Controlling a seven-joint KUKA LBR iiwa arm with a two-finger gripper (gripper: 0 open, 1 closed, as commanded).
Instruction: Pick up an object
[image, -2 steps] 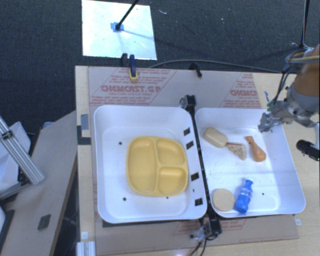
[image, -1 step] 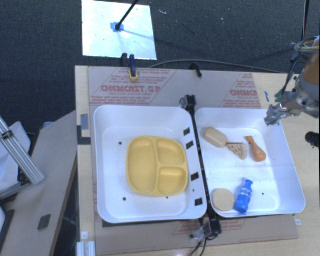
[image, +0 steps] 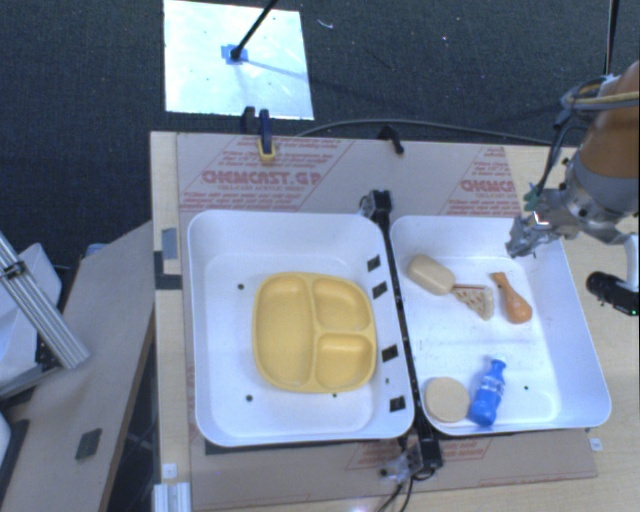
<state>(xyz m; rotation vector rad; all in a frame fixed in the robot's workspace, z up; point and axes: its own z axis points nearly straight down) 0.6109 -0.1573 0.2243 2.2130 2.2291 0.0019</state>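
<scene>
The gripper (image: 524, 240) hovers over the right bin's (image: 578, 340) far edge, grip state unclear; a bottle (image: 487, 392) lies near a disc (image: 447, 399)

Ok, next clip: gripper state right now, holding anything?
Gripper: over the right bin's far edge, nothing visible between its fingers; open or shut cannot be told.

The arm (image: 610, 150) is grey with a rounded orange band above the wrist. Thin dark and pale cables loop over its upper casing. Below the band the wrist widens into a light grey collar, ending in a small metallic end effector (image: 524, 238).
</scene>
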